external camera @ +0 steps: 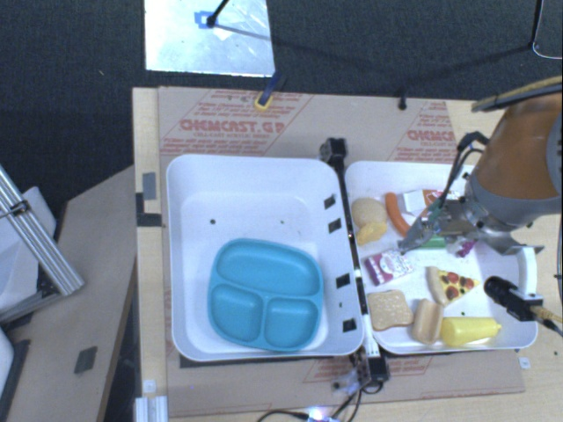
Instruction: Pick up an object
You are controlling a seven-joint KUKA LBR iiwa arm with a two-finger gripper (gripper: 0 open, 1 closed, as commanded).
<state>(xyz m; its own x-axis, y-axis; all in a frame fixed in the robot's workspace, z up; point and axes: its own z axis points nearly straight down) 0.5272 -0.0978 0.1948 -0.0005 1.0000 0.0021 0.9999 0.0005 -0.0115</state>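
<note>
gripper (422, 232) poised near right bin's (526, 339) centre, grip state unreadable; purple packet (388, 265) judged light, crinkly, best pinched at an edge

Robotics lab, test bench (220, 117) of protective-film sheet, two white bins (189, 183), toy food under the gripper (420, 236), aluminium framing (35, 244) far left

Legible text on the board under the bins.
The brown sheet (290, 117) on the counter carries red print reading roughly "CHEMCAST GP" at upper left, repeated partly at upper right behind the arm; the small packets in the right bin (528, 275) bear no readable lettering.
</note>
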